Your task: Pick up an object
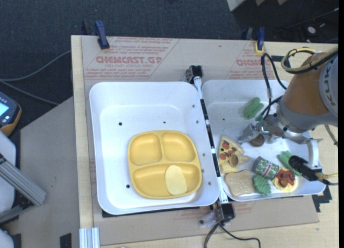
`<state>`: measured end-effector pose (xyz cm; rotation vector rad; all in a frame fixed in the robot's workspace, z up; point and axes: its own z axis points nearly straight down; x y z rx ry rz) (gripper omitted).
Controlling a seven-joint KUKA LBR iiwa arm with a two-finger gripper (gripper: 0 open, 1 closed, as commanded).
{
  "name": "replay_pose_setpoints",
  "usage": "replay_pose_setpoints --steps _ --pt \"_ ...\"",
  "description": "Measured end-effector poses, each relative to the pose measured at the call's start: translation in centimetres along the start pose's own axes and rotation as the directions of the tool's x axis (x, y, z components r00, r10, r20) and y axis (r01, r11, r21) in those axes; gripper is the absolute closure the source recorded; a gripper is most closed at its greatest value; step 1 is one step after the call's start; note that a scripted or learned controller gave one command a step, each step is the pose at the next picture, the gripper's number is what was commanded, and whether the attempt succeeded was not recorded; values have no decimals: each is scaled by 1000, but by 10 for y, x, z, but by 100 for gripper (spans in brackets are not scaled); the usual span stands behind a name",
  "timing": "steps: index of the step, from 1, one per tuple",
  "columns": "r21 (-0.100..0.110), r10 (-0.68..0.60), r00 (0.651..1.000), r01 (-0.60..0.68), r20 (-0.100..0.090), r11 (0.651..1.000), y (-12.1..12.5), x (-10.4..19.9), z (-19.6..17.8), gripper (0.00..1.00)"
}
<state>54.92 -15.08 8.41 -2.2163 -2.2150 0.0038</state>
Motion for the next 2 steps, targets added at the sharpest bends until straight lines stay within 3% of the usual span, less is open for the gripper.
replay_pose_setpoints --steps 1,2 --pt "-13 1 1000 -1 9 1000 41 -54 -2 0" --pt "-3 -6 1000 6 -1 1000 12 27 0 0"
